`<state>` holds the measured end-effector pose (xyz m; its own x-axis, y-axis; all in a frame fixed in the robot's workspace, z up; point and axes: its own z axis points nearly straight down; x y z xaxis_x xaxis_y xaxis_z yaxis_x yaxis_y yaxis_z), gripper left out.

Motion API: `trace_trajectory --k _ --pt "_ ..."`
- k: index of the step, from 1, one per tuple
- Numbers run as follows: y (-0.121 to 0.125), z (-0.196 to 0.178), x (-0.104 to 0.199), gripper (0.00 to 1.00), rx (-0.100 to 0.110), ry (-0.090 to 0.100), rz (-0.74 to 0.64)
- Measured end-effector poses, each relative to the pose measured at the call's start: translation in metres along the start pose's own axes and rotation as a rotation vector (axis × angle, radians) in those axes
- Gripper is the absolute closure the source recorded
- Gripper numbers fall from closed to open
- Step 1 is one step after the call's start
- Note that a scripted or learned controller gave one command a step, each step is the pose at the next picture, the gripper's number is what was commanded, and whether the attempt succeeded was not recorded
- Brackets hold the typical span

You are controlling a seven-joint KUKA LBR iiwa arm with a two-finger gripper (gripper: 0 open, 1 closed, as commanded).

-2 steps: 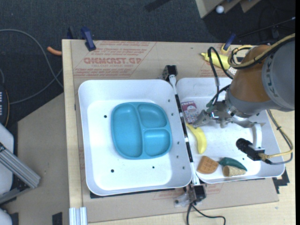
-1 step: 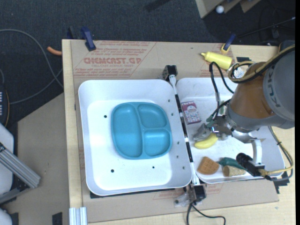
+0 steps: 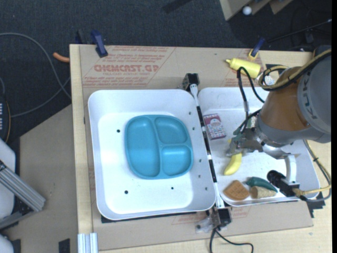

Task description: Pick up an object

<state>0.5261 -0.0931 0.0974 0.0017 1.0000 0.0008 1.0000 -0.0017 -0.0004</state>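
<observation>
In the right bin (image 3: 226,96) lie a yellow banana (image 3: 233,164), a small red-and-white packet (image 3: 214,126), a brown cookie-like piece (image 3: 237,190), a tan piece (image 3: 261,192) and a dark teal curved thing (image 3: 261,182). My gripper (image 3: 240,145) hangs over the middle of the right bin, right at the banana's upper end. The wrist hides the fingertips. Nothing shows lifted off the bin floor.
The left bin (image 3: 105,141) holds a blue divided plate (image 3: 158,145). A divider rail (image 3: 202,136) separates the two bins. A yellow clamp (image 3: 245,65) and cables sit behind the right bin on the wooden bench (image 3: 126,65).
</observation>
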Motion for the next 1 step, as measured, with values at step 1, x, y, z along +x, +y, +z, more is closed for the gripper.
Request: trace_trajectory --k 1 --pt "0.0288 -0.0878 0.0627 1.0 -0.002 0.0 -0.003"
